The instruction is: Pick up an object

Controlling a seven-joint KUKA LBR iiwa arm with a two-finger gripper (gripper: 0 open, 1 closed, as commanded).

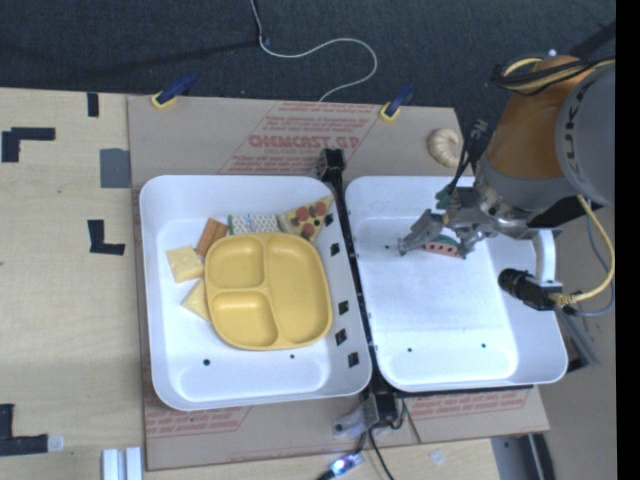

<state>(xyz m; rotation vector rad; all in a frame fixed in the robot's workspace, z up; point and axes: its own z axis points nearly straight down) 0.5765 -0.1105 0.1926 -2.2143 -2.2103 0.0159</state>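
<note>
End effector (432, 239) low in right bin (455, 318), upper part; a small reddish object (447, 249) sits right at its fingertips. Grip/opening: can't tell, wrist hides it. Left bin (165, 268) has yellow divided plate (268, 290) w/ small items half-hidden behind.

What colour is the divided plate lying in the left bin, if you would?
Yellow: the divided plate shows plainly in the camera view.
</note>
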